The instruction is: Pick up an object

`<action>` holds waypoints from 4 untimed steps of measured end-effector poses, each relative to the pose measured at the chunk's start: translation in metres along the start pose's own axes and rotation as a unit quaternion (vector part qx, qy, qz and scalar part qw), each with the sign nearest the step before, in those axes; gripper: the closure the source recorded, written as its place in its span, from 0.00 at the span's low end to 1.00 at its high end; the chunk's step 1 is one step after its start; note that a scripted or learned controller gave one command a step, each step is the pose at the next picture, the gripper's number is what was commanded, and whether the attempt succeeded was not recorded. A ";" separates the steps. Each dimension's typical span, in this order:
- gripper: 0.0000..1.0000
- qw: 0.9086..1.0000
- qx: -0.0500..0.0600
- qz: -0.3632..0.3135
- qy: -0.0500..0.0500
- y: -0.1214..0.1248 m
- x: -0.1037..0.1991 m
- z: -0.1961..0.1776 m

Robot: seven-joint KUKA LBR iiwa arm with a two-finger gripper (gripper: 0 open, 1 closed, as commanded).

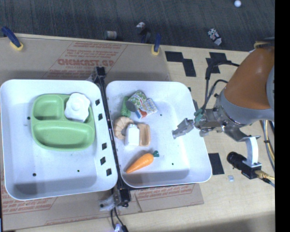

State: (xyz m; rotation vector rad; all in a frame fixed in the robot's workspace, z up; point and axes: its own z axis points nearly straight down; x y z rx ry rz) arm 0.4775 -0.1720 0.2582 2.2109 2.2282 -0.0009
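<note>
Gripper (182, 128) over right bin (198, 144), near carrot (140, 162); jaw state unclear

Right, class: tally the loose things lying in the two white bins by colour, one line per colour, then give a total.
Green: 2, the divided tray and the green-printed packet
White: 2, the round lump and the block
Orange: 1, the carrot
Tan: 1, the croissant
Total: 6

Single fixed overhead view, slanted down across both white bins (9, 144)
</note>
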 end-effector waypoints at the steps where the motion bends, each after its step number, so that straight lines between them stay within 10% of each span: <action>1: 0.00 1.000 0.002 0.000 0.001 0.000 0.032 0.009; 2: 0.00 1.000 0.002 0.000 0.002 -0.001 0.056 0.167; 3: 1.00 1.000 0.001 -0.002 0.001 0.000 0.055 0.156; 4: 1.00 1.000 -0.001 0.000 0.001 0.001 0.112 0.019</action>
